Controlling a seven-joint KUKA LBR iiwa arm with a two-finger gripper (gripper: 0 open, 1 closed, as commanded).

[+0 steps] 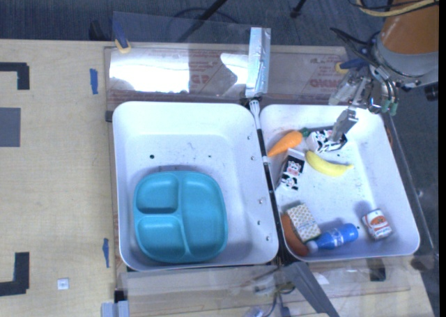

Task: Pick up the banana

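While the banana (329, 164) lies flat in the right bin (401, 190), toward that bin's far half and roughly mid-width, nothing of mine touches it. Just beside its far end sits a small black-and-white item (322, 141), too blurred to identify. An orange carrot (286, 143) lies near the bin's far-left corner, and a black-and-white carton (293, 170) stands just beside the banana on its left.

My fingers (343, 126) hang above the far part of the right bin, close over the small black-and-white item and just beyond the banana; whether they are spread or closed, I cannot tell from this slant. No object is visibly between them.

Along the near edge of the right bin: a checkered box (303, 220) lying on a reddish-brown item (293, 237), a blue bottle (337, 237) on its side just beside them, and a small red-and-white can (377, 223) near the near-right corner.

The left bin (181, 127) holds a blue divided plate (180, 216) in its near half. Both bins sit side by side on the table (49, 169).
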